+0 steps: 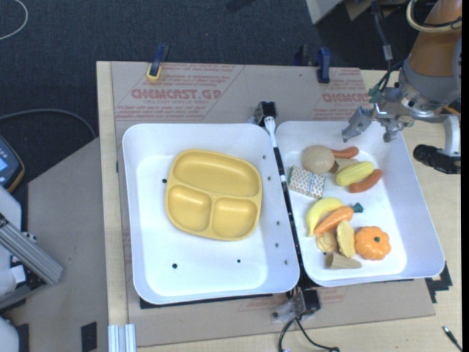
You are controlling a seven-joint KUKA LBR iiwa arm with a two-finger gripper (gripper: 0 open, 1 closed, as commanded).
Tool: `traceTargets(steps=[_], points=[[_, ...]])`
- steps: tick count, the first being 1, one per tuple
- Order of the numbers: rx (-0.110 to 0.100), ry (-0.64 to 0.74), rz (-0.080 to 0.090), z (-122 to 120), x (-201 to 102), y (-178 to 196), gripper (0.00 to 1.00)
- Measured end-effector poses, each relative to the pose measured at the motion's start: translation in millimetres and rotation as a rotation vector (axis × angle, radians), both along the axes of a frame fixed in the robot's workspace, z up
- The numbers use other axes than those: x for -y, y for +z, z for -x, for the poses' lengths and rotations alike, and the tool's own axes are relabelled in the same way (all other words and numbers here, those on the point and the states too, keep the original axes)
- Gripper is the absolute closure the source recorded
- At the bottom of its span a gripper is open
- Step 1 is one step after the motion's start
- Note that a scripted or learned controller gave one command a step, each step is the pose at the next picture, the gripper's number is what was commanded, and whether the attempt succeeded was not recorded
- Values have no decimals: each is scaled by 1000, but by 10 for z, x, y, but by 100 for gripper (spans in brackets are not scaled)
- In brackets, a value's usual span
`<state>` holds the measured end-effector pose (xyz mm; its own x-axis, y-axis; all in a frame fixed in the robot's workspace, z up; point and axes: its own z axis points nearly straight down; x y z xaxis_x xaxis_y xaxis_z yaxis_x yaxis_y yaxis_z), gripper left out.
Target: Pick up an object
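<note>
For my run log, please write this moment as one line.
pincer: open, above right white bin far edge | holds: nothing | yellow divided plastic plate: left white bin

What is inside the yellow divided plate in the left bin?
The yellow three-compartment plastic plate shows only bare yellow surface in all three compartments; it sits in the left white bin. The bin floor beneath the plate is covered, so anything under it cannot be seen.

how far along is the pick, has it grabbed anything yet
Nothing looks picked yet. The gripper hangs open over the right bin's far edge with nothing between its fingers. The toy foods, such as the corn and pumpkin, lie in the bin. The descent, grasp and lift remain.
</note>
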<state>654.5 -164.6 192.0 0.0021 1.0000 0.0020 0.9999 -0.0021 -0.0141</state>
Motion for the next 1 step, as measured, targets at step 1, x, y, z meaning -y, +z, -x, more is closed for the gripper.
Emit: traceTargets(steps=[1], points=[[15, 3, 2, -26, -6, 102, 0]])
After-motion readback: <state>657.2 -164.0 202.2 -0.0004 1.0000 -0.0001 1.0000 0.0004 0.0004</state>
